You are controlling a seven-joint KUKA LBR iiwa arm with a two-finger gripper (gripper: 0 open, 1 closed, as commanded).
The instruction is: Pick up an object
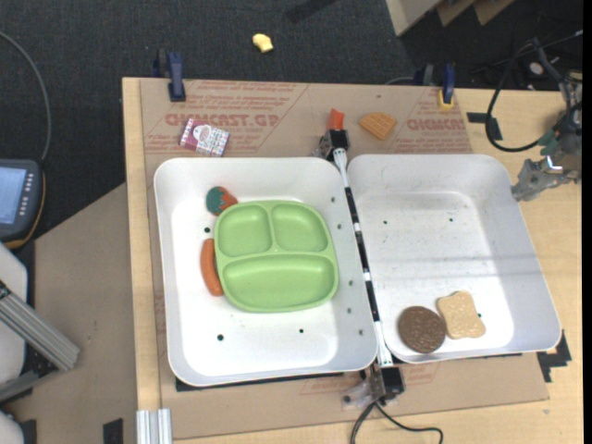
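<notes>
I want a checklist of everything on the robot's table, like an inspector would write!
Surface: bench bearing left bin and right bin.
Job's things: green divided plate, orange sausage-like toy and a green-orange toy in left bin; brown round toy and tan toast-like toy in right bin.
Clutter: pink packet, tan piece on bench.
Tool: nothing seen.
Cables: black cable at right.
Surroundings: yellow bit on dark floor.

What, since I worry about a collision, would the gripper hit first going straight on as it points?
Likely the right bin: the gripper sits by its right rim and seems to point left and down, toward the rim or bare floor. Depth is unclear.
</notes>
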